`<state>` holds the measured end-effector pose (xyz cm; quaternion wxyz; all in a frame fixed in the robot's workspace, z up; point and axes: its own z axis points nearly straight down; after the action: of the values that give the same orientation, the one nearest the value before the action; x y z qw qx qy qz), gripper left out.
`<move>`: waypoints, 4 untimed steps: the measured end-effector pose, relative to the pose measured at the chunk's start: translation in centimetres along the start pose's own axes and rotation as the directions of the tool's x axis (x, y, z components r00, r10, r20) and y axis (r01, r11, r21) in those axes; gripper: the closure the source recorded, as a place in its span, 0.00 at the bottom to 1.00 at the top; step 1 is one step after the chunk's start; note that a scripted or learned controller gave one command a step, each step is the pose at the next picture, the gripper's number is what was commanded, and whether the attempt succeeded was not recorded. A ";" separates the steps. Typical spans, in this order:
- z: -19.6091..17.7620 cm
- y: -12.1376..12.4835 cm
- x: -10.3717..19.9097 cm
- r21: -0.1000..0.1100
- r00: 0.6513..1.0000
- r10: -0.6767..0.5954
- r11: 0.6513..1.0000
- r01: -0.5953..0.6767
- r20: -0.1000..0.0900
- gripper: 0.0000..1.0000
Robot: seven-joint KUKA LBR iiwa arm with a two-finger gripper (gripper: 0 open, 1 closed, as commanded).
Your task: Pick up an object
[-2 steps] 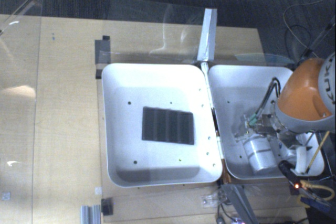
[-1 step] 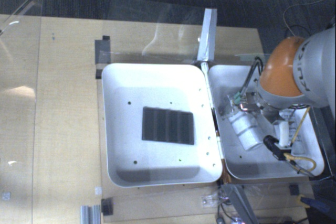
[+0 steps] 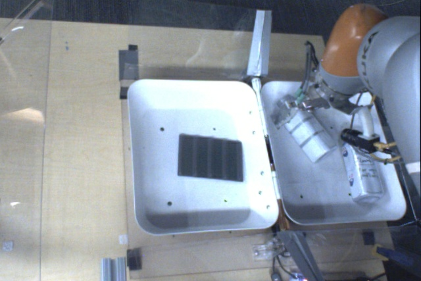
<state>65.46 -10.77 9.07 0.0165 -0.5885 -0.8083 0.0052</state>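
The grey arm (image 3: 395,69) with its orange band reaches in from the right and hangs over the far part of the right bin (image 3: 329,210). The left bin (image 3: 141,141) stands just beside it, and their rims touch in the middle. On the floor of the left bin lies a dark rectangular pad (image 3: 210,157) with long ribs, flat and near the centre. In the right bin a pale bottle (image 3: 364,176) with small print on its side lies near the right wall. A white cylinder (image 3: 310,136), shorter, with grooves around its body, lies at a slant near the left wall of this bin. Its upper end is right at the gripper (image 3: 294,110). Whether the gripper is released, clenched, or grasping the cylinder, I cannot tell.
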 end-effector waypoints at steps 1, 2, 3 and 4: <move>-0.1 -1.1 0.5 -0.040 0.995 -0.097 0.994 0.099 0.033 0.00; 0.3 0.9 0.4 0.007 0.983 -0.183 0.983 0.183 0.012 0.00; -0.1 -2.0 -0.9 -0.031 0.993 -0.114 0.993 0.115 0.027 0.00; 0.4 1.3 0.6 -0.006 0.991 -0.133 0.991 0.133 0.014 0.00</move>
<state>66.48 -9.79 8.65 0.0092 -0.5335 -0.8457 0.0055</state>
